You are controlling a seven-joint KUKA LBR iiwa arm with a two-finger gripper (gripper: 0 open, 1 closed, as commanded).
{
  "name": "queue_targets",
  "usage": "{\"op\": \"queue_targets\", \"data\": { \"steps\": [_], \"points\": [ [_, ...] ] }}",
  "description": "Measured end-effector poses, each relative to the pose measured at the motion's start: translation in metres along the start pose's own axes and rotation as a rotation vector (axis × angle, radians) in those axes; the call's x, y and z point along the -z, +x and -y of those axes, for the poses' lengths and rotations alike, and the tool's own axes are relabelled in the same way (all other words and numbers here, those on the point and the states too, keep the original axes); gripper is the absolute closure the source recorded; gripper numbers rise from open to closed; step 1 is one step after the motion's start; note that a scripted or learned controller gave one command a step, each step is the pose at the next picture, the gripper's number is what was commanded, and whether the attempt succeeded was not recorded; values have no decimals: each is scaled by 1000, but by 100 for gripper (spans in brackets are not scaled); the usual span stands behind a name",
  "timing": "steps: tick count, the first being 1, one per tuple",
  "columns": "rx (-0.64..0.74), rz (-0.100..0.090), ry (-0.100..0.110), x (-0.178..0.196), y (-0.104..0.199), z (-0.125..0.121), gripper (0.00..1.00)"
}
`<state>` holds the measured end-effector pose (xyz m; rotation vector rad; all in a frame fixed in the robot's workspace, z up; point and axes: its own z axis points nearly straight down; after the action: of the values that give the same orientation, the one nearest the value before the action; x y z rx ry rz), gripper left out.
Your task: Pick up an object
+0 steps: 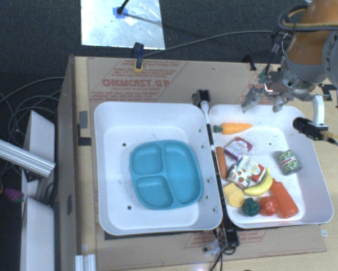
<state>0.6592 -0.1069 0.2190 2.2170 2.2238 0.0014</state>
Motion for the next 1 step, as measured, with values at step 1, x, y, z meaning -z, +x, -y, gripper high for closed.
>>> {"op": "queue_targets", "data": {
  "steps": [1],
  "points": [
    [-1,0,-8,-121,-11,51,0]
  ]
}}
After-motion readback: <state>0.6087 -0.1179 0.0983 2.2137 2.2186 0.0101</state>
